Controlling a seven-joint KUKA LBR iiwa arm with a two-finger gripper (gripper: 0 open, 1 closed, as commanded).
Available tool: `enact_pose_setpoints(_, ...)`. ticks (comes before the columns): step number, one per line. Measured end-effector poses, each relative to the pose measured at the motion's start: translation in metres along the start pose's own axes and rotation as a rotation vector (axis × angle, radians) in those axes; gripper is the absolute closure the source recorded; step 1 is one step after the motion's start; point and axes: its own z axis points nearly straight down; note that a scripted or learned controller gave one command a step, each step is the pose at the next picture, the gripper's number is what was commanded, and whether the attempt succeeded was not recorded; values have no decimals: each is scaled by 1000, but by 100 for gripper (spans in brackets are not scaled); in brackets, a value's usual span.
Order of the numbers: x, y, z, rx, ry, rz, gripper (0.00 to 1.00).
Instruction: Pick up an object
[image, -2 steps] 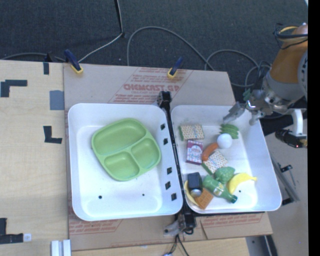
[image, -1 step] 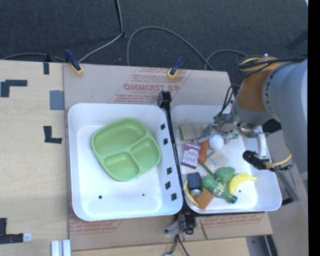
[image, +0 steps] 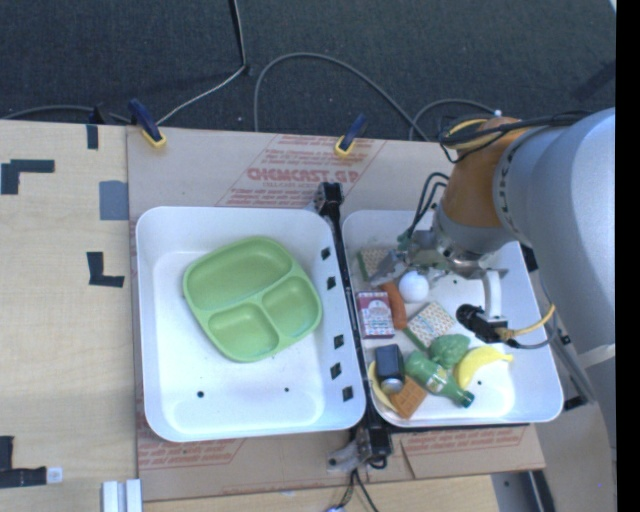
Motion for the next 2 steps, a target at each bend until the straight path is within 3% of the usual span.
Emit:
enact_pose_setpoints(1, 11, 46, 1, 1, 1, 0, 0)
enact_pose_setpoints(2, 9, 23, 0, 1, -1, 1, 0)
